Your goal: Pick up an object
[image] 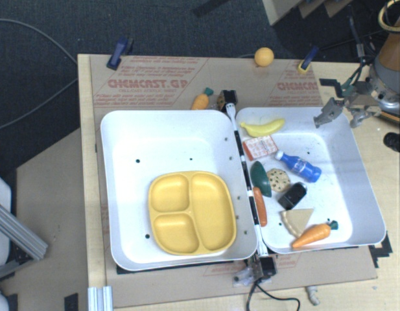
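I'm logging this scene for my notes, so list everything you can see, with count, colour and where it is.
Shallow plastic bins: 2, white, side by side on the bench.
Divided plastic plate: 1, yellow, three compartments, in the left bin.
Toy banana: 1, yellow, top of the right bin.
Small packet: 1, red and white, below the banana.
Small bottle: 1, blue with white cap, middle of the right bin.
Oval toy: 1, dark green, by the divider.
Speckled cookie: 1, beige, beside the green oval.
Black block: 1, below the cookie.
Tan wedge: 1, lower right bin.
Toy carrot: 1, orange, lower right bin.
Ball: 1, orange, on the bench behind the bins.
Hand: 1, grey, above the right bin's top right corner.
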